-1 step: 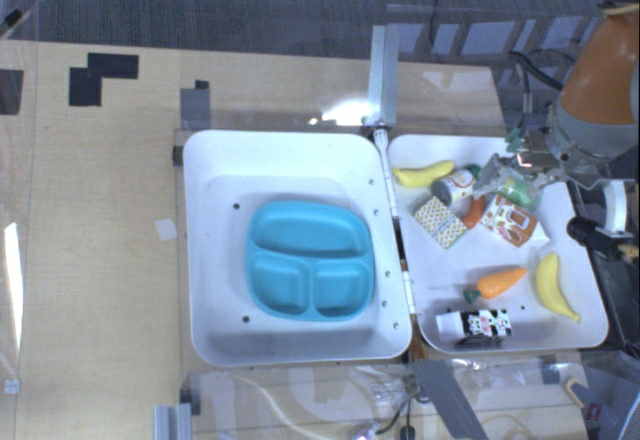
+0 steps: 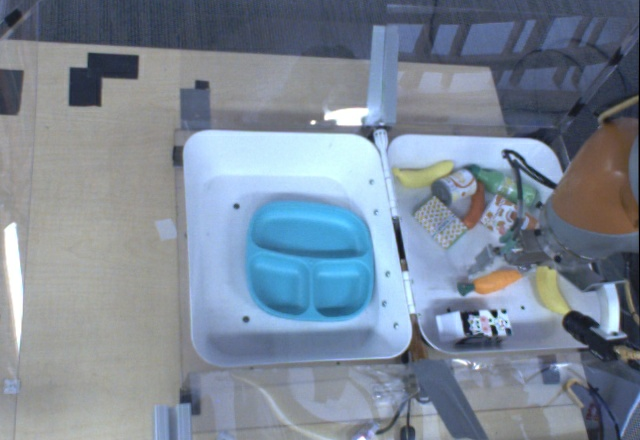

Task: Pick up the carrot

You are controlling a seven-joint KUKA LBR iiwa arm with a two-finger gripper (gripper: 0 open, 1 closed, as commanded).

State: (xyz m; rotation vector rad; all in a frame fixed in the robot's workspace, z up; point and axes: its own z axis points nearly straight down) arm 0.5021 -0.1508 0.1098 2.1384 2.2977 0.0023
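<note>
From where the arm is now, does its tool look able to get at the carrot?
Probably yes. The tool hangs right above the carrot in the right bin, nothing lying over it; the banana beside it sits close and might crowd a grasp.

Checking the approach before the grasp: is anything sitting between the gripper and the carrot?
Nothing visible does. The gripper hangs right above the carrot in the right bin. A yellow banana lies close beside the carrot, on the arm's side.
</note>
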